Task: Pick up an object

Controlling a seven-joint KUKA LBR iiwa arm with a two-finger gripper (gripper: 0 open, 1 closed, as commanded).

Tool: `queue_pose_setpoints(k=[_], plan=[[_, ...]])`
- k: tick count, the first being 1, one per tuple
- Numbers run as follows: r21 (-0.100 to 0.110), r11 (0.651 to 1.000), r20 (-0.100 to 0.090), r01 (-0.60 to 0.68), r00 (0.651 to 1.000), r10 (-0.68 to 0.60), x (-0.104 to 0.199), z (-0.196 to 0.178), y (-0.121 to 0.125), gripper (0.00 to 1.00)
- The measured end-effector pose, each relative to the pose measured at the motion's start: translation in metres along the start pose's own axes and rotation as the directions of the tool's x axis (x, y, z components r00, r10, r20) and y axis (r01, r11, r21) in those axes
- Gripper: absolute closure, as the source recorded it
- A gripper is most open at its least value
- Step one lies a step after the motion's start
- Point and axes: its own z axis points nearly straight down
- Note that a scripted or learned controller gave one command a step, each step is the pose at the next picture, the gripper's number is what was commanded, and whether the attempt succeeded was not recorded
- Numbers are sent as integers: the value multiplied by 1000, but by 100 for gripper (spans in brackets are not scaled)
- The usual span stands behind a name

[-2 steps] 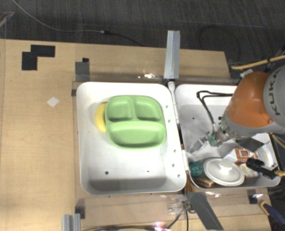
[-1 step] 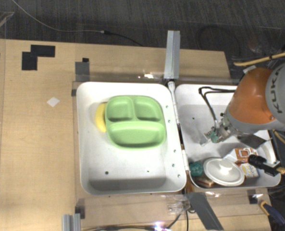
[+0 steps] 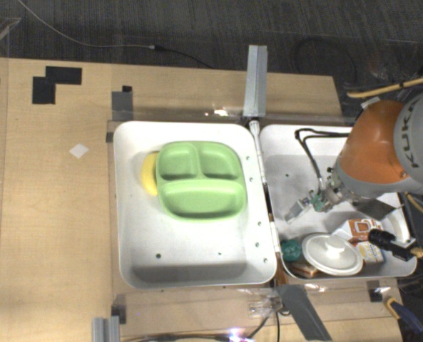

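Two bins: one green tray, one yellow item left; jaws state unclear.

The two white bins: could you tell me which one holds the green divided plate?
The left bin holds the green divided plate; the right bin has the gripper reaching in.

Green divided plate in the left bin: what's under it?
A yellow object sticks out from beneath the green divided plate at its left edge. The plate covers the rest, so its shape stays unclear.
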Motion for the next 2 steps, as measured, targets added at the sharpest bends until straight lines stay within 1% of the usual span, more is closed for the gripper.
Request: queue_pose_setpoints(k=[1,2], plan=[[9,995,-9,97,995,-97,-12,14,11,0],[0,995,0,95,995,-95,-14,0,15,100]])
